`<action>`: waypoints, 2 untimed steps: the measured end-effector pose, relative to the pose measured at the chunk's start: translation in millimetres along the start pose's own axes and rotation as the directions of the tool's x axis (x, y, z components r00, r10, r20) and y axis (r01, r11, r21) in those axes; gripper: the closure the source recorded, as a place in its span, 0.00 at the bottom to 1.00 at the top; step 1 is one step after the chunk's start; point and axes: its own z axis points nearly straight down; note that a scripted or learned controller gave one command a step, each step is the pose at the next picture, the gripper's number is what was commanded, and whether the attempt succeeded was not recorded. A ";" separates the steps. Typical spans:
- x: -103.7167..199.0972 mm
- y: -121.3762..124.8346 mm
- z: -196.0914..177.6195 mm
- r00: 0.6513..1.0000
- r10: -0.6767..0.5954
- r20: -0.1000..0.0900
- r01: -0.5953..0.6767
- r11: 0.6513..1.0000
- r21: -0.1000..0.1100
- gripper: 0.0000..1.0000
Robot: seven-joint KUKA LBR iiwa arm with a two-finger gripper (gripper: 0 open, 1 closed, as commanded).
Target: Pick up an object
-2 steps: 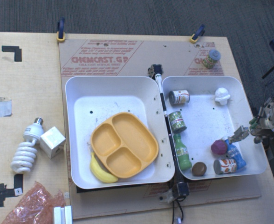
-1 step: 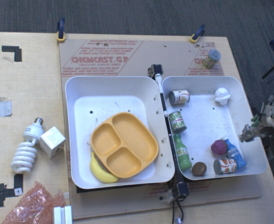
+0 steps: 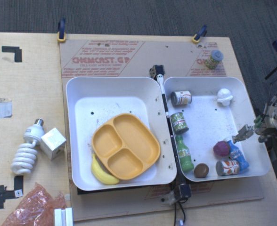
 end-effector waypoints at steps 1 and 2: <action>60.6 22.4 42.5 1.000 -0.001 -0.004 0.001 1.000 0.008 0.00; 217.0 85.2 -19.3 1.000 -0.003 -0.004 0.003 1.000 0.008 0.00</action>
